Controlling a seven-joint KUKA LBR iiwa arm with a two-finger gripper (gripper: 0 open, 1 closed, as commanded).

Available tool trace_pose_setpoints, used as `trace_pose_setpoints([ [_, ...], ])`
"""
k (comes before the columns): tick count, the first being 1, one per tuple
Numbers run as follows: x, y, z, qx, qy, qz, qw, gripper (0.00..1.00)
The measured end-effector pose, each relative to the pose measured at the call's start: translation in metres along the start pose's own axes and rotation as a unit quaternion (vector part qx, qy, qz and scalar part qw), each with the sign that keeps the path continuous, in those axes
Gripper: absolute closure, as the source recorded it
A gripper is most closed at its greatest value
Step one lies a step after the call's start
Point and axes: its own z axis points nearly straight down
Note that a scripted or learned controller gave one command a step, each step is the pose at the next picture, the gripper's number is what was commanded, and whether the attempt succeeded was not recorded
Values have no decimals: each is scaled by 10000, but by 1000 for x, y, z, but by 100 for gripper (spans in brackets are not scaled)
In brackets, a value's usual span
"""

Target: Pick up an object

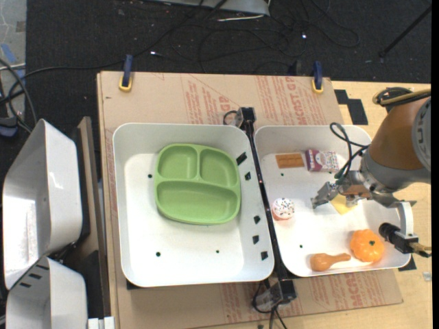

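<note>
Gripper [328,197] low in right bin [302,262], jaw state indiscernible, beside yellow piece [342,206] at 3 o'clock; nothing lifted, pick pending.

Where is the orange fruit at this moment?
In the camera view, the orange fruit lies in the right bin, near its front right corner, just right of the tan pear-shaped toy.

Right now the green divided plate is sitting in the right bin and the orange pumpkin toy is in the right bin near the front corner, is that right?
Not quite. The camera view shows the green divided plate in the left bin, not the right one. The rest holds: the orange pumpkin toy is in the right bin near its front corner.
</note>
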Motion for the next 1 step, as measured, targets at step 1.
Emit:
trace_pose_setpoints([
  [1,0,1,-12,-15,-4,1,10000,100],
])
